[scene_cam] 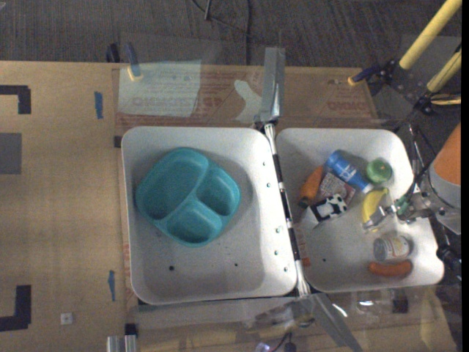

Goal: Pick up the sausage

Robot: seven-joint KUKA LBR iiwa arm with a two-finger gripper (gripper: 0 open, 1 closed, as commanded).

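While the left bin (pixel 146 270) is taken up by a teal divided plate (pixel 188 195), the sausage (pixel 390 268) lies near the front wall of the right bin (pixel 322 277), just beside a small tin (pixel 390 248). The gripper (pixel 399 210) is seen above the banana (pixel 372 205); whether it is open or closed cannot be told, and nothing is seen held. A descent toward the front is judged needed, with the tin avoided. A blue can (pixel 343 169), a lime (pixel 379 170) and a carrot (pixel 311 185) lie further back.

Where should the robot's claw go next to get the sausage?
Probably toward the near edge of the right bin. The gripper is above the banana, while the sausage lies nearer the front rim, just past the small can. So it likely must move over the sausage before lowering.
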